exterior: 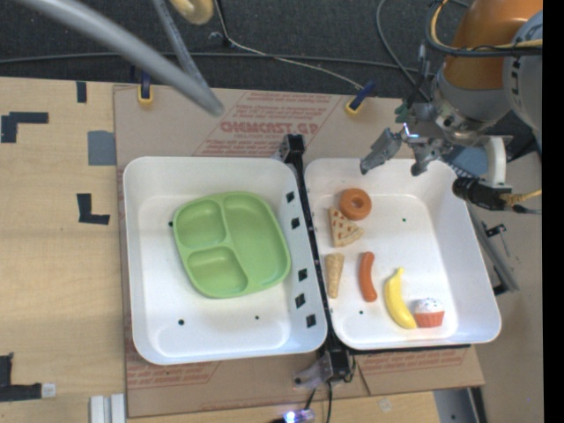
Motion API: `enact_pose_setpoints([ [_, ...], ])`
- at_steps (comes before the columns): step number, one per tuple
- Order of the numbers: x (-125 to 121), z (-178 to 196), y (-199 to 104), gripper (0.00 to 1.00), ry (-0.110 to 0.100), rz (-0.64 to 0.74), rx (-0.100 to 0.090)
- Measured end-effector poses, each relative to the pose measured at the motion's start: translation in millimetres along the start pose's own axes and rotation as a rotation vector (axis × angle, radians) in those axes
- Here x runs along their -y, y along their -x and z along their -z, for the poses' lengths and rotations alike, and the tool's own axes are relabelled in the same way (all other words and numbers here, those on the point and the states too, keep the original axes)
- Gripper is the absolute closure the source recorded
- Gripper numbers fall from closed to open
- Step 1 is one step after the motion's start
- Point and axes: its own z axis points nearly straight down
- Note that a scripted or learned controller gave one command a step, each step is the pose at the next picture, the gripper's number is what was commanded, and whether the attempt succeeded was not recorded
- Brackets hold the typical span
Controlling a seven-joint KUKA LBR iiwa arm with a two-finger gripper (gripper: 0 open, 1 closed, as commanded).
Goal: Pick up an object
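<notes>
Left bin (141, 236): it held a green divided tray (231, 243), lying flat near its middle; nothing else was visible in it.
Right bin (458, 236): toy foods lay here, well apart from the tray; this was where a pick had to happen.
Donut (355, 204): at 12 o'clock in the right bin, nearest the gripper; the waffle wedge (344, 228) lay just beside it at 7 o'clock, edges close or touching.
Cone (334, 273): at 9 o'clock by the divider; the sausage (367, 277) lay just beside it at 3 o'clock.
Banana (397, 299): at 5 o'clock, touching the cupcake (428, 312) at its lower end.
Gripper (401, 152): it hung over the bin's rim at 12 o'clock, fingers spread apart with nothing between them.
Step in hand: judged as approach, no descent made yet.
Doing it well: the donut looked the likeliest target; centring over it, the fingers would best straddle its width on the sides away from the wedge, go low before closing, then lift straight.
</notes>
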Motion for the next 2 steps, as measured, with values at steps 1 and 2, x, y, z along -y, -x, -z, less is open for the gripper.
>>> enact_pose_setpoints([
  [1,-2,7,0,0.00,0.011,0.002,0.001],
  [2,-8,-39,-2,0.00,0.008,0.003,0.002],
])
